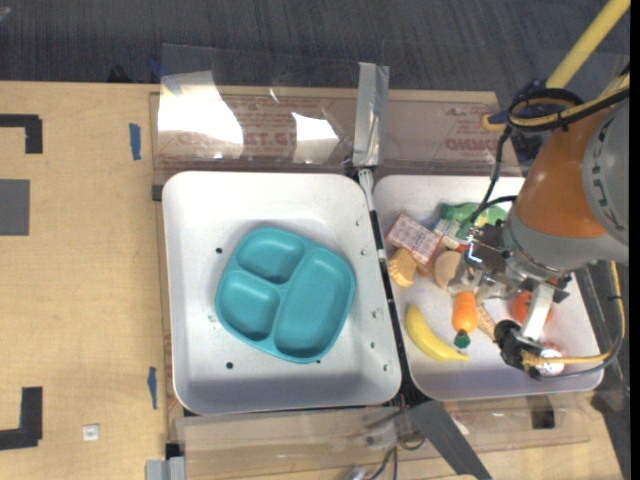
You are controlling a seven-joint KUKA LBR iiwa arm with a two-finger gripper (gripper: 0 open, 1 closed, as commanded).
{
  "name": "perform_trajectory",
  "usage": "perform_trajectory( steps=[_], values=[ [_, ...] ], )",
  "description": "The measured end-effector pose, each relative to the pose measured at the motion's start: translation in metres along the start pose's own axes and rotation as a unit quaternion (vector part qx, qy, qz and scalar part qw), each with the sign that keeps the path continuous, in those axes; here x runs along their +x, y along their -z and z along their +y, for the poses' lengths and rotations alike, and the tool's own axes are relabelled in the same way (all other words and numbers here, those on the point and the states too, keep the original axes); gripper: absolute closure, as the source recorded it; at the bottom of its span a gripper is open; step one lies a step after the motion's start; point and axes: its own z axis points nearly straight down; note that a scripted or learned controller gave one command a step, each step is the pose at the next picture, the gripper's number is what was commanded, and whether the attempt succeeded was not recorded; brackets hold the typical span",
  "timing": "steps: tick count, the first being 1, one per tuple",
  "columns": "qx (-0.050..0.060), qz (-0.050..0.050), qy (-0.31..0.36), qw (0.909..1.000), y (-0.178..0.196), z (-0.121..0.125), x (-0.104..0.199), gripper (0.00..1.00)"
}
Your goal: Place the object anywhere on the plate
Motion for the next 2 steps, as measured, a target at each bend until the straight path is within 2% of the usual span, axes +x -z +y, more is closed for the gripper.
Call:
perform_trajectory(
  steps=[1, 2],
  values=[
    [-0.001, 0.003, 0.027, 0.9996, 0.032, 0.004, 0.08, 1.0],
    [-0.002, 0.003, 0.046, 0.999, 0.11, -0.031, 0.173, 1.0]
  ],
)
